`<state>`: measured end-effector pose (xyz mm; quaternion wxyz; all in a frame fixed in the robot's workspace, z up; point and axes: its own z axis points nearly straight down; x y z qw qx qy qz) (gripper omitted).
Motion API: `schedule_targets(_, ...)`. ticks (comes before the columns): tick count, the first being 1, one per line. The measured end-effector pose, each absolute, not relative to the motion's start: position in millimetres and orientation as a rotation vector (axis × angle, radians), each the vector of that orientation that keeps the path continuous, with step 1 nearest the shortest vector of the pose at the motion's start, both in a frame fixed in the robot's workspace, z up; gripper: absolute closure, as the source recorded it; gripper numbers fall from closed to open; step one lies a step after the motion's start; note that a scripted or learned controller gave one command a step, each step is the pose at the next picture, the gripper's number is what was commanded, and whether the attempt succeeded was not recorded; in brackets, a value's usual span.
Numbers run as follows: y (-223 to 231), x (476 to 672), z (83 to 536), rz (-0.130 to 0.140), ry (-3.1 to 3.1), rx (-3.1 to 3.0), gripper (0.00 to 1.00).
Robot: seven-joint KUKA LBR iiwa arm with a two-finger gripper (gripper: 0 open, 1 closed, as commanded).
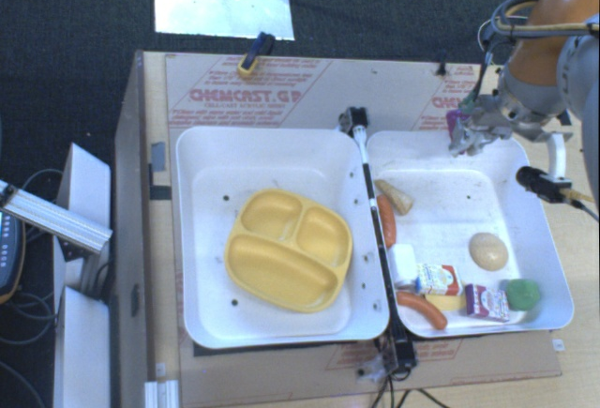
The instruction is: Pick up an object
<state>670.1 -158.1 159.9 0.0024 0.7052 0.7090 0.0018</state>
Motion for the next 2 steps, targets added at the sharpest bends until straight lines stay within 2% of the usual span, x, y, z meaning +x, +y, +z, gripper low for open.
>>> schedule_targets(1, -92, 669.5, 176, 0.005, 2.227, 2.214, 1.0)
schedule_targets(2, -46, 629.3, 211, 0.005, 2.226, 2.214, 1.0)
